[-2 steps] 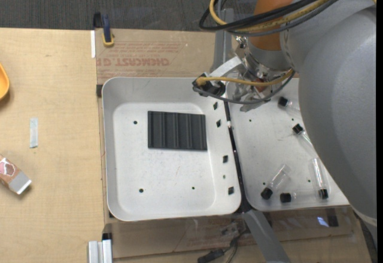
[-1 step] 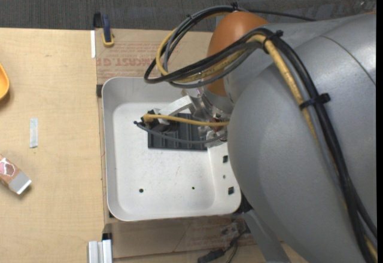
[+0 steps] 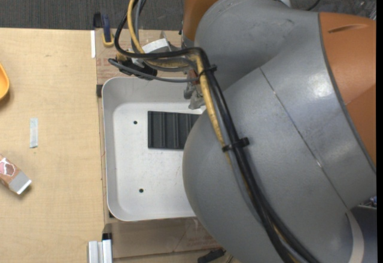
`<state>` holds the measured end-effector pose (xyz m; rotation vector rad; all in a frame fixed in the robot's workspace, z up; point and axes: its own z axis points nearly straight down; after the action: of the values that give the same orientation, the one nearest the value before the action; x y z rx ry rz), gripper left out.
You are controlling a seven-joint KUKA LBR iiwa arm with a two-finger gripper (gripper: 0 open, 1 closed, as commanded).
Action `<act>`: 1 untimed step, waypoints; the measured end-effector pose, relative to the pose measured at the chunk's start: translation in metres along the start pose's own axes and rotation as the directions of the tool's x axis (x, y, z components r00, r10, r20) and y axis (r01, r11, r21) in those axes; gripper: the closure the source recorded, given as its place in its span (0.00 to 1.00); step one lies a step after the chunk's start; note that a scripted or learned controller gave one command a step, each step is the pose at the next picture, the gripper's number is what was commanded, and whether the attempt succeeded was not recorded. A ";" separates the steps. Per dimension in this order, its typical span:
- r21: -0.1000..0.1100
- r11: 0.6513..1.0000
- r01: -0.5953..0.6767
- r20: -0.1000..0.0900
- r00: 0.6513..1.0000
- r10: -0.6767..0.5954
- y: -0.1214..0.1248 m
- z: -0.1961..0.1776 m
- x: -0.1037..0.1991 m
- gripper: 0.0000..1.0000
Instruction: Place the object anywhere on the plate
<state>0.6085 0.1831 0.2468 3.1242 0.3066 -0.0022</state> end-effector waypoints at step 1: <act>-0.001 1.000 0.001 0.001 1.000 -0.001 0.000 0.000 0.000 0.00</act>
<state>0.6084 0.1832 0.2468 3.1236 0.3076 -0.0029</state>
